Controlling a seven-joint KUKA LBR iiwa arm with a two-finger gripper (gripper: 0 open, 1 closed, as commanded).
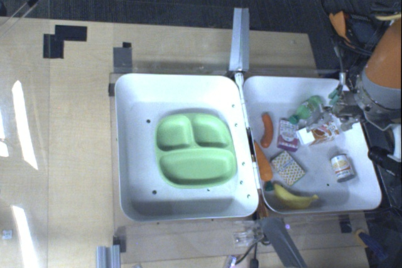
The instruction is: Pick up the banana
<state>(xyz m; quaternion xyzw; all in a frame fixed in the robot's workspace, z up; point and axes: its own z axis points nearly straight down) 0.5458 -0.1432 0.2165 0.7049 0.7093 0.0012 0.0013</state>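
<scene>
The yellow banana (294, 197) lies along the front edge of the right bin (364, 201), its dark stem end pointing left. My gripper (336, 108) hangs over the back right part of that bin, above a green item (308, 110) and a white and red packet (320, 133). It is well behind and to the right of the banana and apart from it. The grey wrist and orange band (386, 66) rise from it toward the right edge.
An orange carrot (264, 164) lies against the right bin's left wall, just left of the banana. A red sausage (267, 128), a purple packet (287, 134), a checkered packet (287, 167) and a small can (342, 167) lie around. The left bin (132, 135) holds a green divided plate (195, 149).
</scene>
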